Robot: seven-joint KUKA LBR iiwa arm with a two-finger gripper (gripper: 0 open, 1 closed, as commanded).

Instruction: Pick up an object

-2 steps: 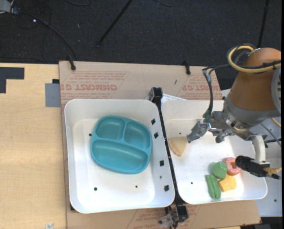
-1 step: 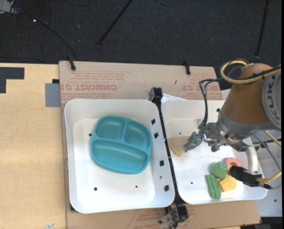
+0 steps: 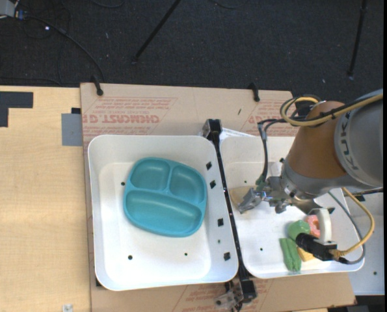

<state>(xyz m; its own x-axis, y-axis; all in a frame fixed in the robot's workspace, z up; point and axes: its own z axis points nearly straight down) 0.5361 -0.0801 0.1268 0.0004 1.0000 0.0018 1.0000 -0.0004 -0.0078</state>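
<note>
1. Gripper of mine hangs low in the right bin, just right of the teal plate; clenched or released, I cannot tell.
2. Farther right of that plate, toward the near corner, lie 2 candidates: a green piece and a pink-and-green lump, tucked beneath my wrist.
3. Parked short of both, I judge a grab here would meet bare floor.

The plate is teal, its bin white
</note>
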